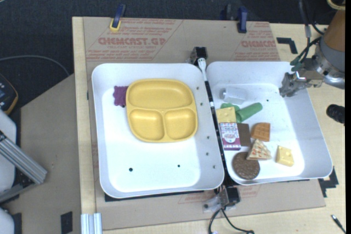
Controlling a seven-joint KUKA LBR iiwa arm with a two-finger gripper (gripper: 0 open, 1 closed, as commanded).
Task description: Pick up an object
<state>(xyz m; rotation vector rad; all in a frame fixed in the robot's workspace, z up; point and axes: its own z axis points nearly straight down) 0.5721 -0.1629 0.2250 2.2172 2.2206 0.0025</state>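
Yellow divided tray (162, 108) fills the left bin (109, 167), a purple piece (119, 95) tucked against it. Toy food — a green piece (249, 111), waffle (261, 131), cheese wedge (284, 155), brown cookie (245, 166) — crowds the right bin (315, 134); the gripper (289, 86) hangs at its upper right rim, grip state indiscernible.

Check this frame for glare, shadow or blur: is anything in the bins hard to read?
Camera view: lighting is even and soft, shadows faint. The white bins are bright, near washed out, so the clear plastic piece hardly stands out. The yellow tray and the cheese wedge read clearly. The gripper is small and slightly soft; the label on the snack packet is illegible.
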